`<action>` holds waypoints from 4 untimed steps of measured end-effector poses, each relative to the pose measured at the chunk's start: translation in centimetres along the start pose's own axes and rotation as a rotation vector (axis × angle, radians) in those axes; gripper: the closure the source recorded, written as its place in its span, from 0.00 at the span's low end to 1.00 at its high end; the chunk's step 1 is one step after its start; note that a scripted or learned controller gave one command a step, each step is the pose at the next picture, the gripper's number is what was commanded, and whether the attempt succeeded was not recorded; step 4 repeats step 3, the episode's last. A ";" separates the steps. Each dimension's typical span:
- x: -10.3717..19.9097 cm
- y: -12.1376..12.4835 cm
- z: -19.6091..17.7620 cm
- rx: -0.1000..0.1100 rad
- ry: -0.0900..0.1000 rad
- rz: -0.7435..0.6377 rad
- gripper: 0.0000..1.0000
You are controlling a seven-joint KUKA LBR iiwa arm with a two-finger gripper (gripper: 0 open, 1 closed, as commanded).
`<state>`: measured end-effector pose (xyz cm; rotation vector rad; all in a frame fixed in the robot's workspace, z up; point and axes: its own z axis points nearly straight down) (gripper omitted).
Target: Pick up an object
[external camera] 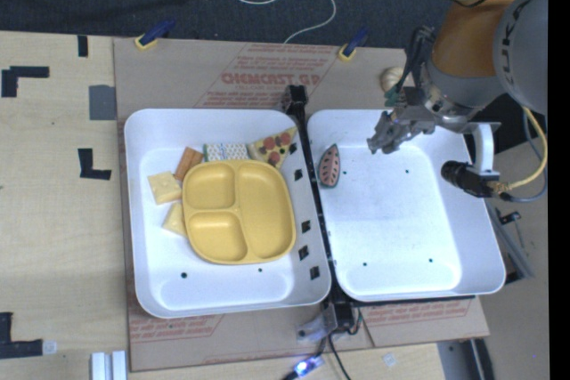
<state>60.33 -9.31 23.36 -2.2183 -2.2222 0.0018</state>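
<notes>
Two shallow white bins sit side by side on a sheet of cardboard (267, 76) on the bench. One grey robot arm (485, 22) with an orange band reaches in from the right.

The left bin (142, 218) holds one large yellow divided plate (239, 211) with three compartments. Around the plate's upper and left edges lie several small toy food pieces: a pale cracker-like square (164, 187), an orange-brown strip (188, 162), a speckled flat piece (227, 152) and a pizza-like slice (274, 144).

The right bin (463, 271) holds one object, a small watermelon slice (329, 165), pink-red with dark seeds and a green rind. It lies near the bin's left wall, toward the far end.

One dark gripper (385, 141) hangs over the far part of the right bin, well to the right of the watermelon slice and apart from it. Whether its fingers are apart or together cannot be told.
</notes>
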 end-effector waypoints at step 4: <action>0.0 0.7 0.4 -0.002 0.000 -0.001 1.00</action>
